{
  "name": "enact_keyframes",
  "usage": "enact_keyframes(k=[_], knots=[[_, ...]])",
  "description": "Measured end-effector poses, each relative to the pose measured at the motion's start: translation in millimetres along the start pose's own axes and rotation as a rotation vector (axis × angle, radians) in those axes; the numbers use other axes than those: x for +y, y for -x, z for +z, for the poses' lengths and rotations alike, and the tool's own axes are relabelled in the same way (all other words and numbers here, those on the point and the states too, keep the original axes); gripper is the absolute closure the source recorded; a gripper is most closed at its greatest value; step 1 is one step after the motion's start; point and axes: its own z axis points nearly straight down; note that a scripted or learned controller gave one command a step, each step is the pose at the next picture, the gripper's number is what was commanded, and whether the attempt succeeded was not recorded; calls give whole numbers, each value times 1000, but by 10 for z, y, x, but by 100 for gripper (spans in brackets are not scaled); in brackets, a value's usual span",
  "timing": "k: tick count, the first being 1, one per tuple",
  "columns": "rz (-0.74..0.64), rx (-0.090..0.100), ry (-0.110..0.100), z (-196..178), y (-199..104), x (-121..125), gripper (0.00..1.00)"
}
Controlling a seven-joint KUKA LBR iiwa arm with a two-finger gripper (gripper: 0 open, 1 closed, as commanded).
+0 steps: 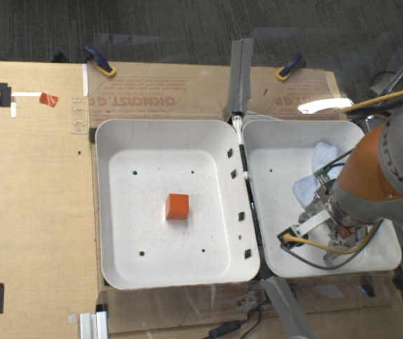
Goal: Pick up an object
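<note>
Clearly the gripper (329,221) is hanging low over the right bin (272,189) beside a pale cloth (314,175), its state impossible to tell, and risking missing the cloth, while the red block (177,207) is sitting in the left bin (117,189).

A small orange-red block (177,207) sits flat near the middle of the left white bin (117,260), well apart from its walls; in the right bin (272,260) lies a crumpled pale-blue cloth (313,179)
</note>
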Motion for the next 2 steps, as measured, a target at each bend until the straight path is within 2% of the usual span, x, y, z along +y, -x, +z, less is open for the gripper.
enact_keyframes(k=[1,2], knots=[[4,-3,-3,-80,12,5,100],[200,0,3,-1732,-488,37,100]])
